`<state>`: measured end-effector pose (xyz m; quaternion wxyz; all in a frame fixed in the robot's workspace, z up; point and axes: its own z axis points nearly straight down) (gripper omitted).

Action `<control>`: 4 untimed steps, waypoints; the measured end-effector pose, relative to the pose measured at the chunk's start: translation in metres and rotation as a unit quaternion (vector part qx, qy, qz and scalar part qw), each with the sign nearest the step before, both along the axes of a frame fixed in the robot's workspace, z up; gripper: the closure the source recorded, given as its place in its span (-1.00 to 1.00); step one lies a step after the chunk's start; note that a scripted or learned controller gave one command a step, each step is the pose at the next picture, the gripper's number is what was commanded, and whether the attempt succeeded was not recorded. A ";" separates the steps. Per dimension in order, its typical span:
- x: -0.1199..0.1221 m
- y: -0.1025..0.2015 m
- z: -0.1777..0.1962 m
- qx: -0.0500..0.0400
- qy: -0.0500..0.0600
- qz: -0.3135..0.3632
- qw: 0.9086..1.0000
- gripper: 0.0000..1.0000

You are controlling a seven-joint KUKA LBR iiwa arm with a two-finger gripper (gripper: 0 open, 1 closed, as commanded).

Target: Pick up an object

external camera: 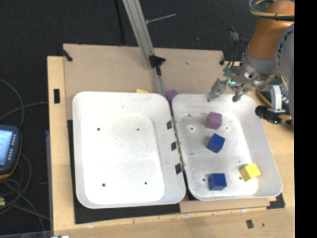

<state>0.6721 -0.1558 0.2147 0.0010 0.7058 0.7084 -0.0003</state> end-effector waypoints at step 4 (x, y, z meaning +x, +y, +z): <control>-0.011 0.182 -0.018 0.002 0.000 0.003 1.000 1.00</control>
